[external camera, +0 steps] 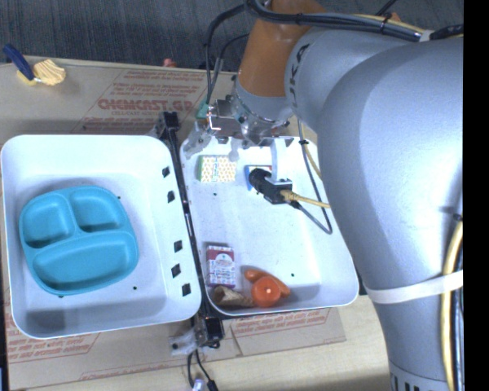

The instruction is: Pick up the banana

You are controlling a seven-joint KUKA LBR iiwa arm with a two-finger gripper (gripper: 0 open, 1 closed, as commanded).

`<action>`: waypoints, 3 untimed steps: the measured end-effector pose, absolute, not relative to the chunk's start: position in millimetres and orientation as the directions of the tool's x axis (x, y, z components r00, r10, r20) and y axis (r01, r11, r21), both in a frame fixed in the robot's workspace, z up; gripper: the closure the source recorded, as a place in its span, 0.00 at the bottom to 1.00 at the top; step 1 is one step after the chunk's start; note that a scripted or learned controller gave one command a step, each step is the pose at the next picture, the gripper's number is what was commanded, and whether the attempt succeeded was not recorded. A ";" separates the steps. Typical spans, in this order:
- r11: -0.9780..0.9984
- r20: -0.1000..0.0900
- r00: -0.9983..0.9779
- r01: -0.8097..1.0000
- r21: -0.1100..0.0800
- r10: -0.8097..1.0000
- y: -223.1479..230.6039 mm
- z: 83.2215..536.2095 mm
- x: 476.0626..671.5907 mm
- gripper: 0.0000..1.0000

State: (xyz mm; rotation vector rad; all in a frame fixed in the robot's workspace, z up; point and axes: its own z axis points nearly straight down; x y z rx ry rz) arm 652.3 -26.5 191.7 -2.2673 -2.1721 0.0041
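At the near edge of the right bin [330, 279] three small things crowd together: a red box [220, 265], an orange round piece [267, 290] just beside it, and a dull brownish-yellow piece [230, 298] tucked against the box's near end. That last piece is my best guess for the banana, though it is too small and too hidden to be sure; nothing else in either bin looks like one.

Across the black divider, the left bin [16, 161] holds a blue divided tray [77, 239].

Farther in, toward the right bin's far edge, a pale patterned card [217, 169] lies flat, and the gripper [228, 135] hangs just above and beyond it, under the orange band of the arm [391, 153]. Whether it is open or closed cannot be told from here, and nothing shows in its grasp.

I judge the pick not begun: the gripper is well apart from the likely banana. The next move calls for travel to the near edge and a careful descent, since the box and orange piece press close and the bin wall leaves little room.

At the bench's far left corner lies a yellow thing with a blue handle [42, 72].
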 end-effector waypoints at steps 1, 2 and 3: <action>0.006 0.000 -0.006 1.000 -0.004 1.000 -71.6 191.5 577.2 0.00; 0.215 0.001 -0.215 0.977 -0.005 0.977 -91.1 90.8 590.4 0.00; 0.387 0.003 -0.387 0.922 -0.005 0.922 -95.2 91.5 590.6 0.00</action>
